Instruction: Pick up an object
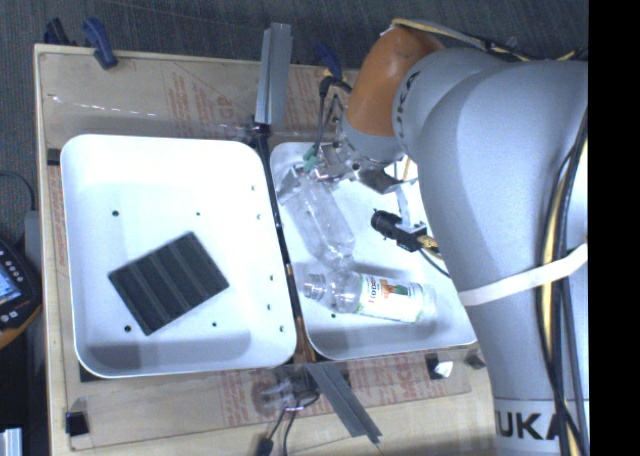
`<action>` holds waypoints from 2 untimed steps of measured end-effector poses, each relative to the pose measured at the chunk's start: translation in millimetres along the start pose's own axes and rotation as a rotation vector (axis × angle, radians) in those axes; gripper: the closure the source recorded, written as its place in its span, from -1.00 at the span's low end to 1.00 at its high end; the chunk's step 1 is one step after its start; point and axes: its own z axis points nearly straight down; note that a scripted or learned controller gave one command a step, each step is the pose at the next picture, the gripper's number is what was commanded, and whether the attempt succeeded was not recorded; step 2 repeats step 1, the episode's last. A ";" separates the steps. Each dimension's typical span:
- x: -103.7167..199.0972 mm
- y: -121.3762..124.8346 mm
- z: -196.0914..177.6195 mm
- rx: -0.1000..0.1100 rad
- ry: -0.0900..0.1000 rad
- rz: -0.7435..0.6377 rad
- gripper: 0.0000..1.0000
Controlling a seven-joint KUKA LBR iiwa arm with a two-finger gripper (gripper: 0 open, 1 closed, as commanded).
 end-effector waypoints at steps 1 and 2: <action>8.4 -91.0 -71.0 0.005 0.004 0.107 -1.00; 8.4 -91.0 -71.0 0.005 0.004 0.107 -1.00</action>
